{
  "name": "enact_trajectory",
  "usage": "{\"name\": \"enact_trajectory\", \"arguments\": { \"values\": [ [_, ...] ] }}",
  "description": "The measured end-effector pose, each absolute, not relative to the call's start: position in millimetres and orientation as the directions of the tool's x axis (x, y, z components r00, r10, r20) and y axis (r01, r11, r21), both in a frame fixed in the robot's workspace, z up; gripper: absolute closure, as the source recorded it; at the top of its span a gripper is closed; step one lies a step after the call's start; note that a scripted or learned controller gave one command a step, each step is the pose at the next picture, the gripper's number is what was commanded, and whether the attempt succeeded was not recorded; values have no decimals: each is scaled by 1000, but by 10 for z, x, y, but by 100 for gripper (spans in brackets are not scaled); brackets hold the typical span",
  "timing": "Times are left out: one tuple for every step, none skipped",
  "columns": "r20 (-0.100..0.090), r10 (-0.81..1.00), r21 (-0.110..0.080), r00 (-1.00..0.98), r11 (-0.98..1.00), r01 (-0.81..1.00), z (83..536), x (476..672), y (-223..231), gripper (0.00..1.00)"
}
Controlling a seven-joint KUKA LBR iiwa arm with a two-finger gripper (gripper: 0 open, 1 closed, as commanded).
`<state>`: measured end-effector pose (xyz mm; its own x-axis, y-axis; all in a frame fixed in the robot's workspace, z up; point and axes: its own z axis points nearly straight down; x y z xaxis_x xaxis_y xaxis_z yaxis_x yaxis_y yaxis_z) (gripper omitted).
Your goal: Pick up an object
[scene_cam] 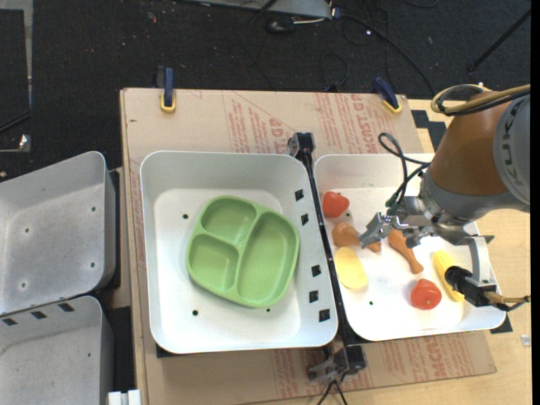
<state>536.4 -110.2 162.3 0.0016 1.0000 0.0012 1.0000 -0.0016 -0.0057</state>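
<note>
My gripper (376,233) hangs over the middle of the right bin (371,175), at the end of the grey and orange arm that reaches in from the right. Just left of it lies a brown-orange toy piece (343,235). An orange carrot-like piece (407,252) lies just right of it, partly under the wrist. A red toy fruit (336,202) sits at the bin's upper left. Below the gripper are a pale yellow piece (351,270), another red piece (425,294) and a yellow corn-like piece (445,271). Nothing shows lifted off the bin floor.
The left bin (160,226) holds a green divided plate (243,250). A black divider rail (316,226) runs between the bins. Cables trail from the wrist above the right bin's far side. Grey trays (51,226) lie off the bench at left.
</note>
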Motion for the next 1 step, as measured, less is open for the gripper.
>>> {"name": "enact_trajectory", "arguments": {
  "values": [
    [1, 1000, -6, 2, -2, 1000, 1033, 5366, -1187, 0]
  ]
}}
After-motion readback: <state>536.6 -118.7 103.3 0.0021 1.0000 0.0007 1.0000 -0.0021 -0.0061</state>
